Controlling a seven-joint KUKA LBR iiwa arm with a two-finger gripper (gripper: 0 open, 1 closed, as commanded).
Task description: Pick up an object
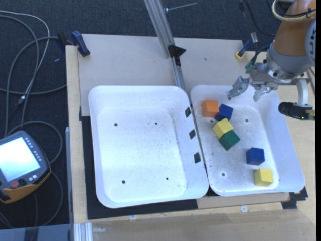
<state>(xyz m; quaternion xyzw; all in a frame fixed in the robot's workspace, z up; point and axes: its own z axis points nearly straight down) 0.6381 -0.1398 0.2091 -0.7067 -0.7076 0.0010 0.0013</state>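
Note:
The right bin (281, 134) holds several blocks. An orange block (210, 108), a dark blue block (225, 111), a yellow block (222, 127) and a green block (229, 139) lie bunched near its far left part. Another blue block (255, 155) and a yellow block (264, 176) lie toward its near right. My gripper (249, 90) hangs over the bin's far edge, to the right of the orange block and apart from it. Its two fingers are spread, with nothing between them.
The left bin (100, 134) lies beside the right one. A slanted metal rail (160, 26) runs down to the gap between the bins. Blue clamps (80, 43) hold the board's far corners. A teach pendant (20, 167) and cables lie off the bench at left.

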